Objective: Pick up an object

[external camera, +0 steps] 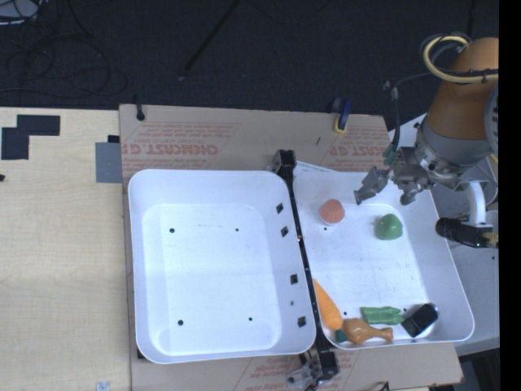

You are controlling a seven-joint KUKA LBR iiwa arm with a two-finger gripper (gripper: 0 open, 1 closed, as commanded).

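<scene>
- Watching from far away, I saw the end effector (pixel 389 184) spread wide, holding nothing, above the right bin (pixel 444 287).
- The pink ball (pixel 331 212) and green ball (pixel 388 226) sat just below; I feared either could roll away.

Grey arm (pixel 456 141) with orange band, looped yellow cable on top, dark metal two-fingered hand (pixel 389 187).

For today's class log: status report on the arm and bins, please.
Gripper open, above right bin, holding nothing. Pink ball and green ball nearest. Nothing between.
</scene>
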